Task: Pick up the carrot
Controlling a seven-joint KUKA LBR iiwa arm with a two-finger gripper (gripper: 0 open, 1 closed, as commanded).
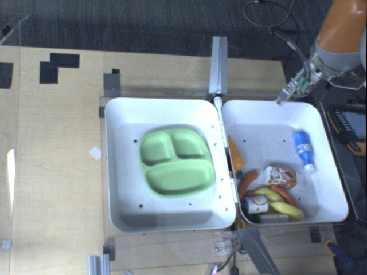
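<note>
One fixed camera looked down from above the surface (51, 171) at a slant, far enough back to take in both bins: the left bin (117, 171) and the right bin (327, 153) side by side. The arm (344, 22) entered at the upper right, with dark floor (126, 10) along the top.

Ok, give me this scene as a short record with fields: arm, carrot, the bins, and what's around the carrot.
gripper: above the right bin's far rim, nothing seen between its fingers
carrot: lying along the right bin's left wall, not picked up
left bin: holds a green divided tray
right bin: also holds a blue bottle, a banana, a snack packet
</note>
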